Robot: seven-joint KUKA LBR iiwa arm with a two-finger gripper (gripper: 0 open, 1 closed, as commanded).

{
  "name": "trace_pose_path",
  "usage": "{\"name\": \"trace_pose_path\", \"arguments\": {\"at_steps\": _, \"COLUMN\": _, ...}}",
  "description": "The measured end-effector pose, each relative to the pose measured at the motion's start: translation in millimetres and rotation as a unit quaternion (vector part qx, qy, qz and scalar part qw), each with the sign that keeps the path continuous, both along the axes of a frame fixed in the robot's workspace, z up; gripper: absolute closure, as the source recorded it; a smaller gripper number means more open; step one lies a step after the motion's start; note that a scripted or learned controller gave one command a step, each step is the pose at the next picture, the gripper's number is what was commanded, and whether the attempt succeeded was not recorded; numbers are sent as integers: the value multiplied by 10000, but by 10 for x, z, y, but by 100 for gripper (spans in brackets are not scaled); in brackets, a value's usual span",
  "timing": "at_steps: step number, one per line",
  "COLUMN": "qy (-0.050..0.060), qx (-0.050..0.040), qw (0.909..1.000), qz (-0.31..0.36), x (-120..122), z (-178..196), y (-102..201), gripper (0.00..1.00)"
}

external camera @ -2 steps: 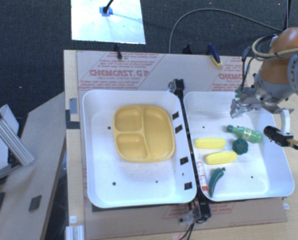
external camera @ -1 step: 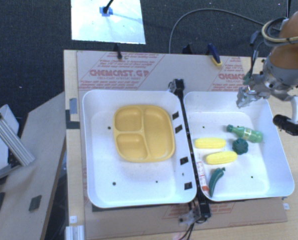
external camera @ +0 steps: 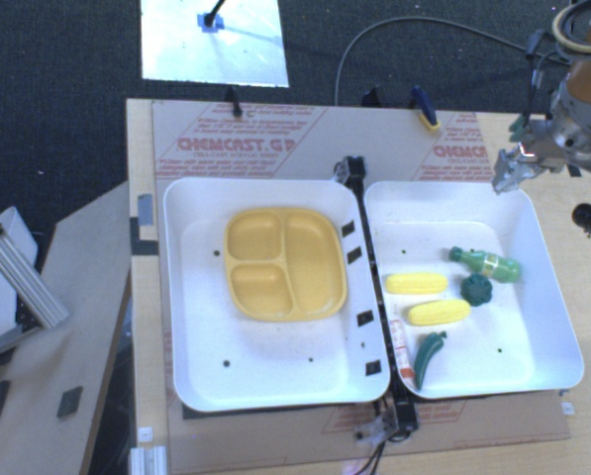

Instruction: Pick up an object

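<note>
We note a wooden bench (external camera: pixel 77 295) on dark carpet, bearing a Chemcast-printed sheet (external camera: pixel 275 137) beneath two white bins. The left bin (external camera: pixel 191 364) contains a yellow divided plate (external camera: pixel 283 263). The right bin (external camera: pixel 542 305) contains a green bottle (external camera: pixel 485 263), a dark green round piece (external camera: pixel 476 288), two yellow corn cobs (external camera: pixel 417 283) (external camera: pixel 438 312), a green pepper (external camera: pixel 427 352) and a marker (external camera: pixel 400 347) along its left wall. The arm (external camera: pixel 582 77) enters at upper right; the gripper (external camera: pixel 508 171) hangs over the right bin's far corner, well apart from the objects. We cannot tell how it is set.
</note>
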State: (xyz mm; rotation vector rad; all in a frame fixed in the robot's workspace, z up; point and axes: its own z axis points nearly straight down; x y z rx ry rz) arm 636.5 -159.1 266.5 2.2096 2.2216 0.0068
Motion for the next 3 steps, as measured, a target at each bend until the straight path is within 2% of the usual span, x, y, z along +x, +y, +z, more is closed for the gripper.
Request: {"name": "trace_pose_path", "arguments": {"at_steps": 3, "qy": 37, "qx": 24, "qw": 10000, "qz": 27, "x": 187, "z": -378, "y": 1746, "gripper": 100}}
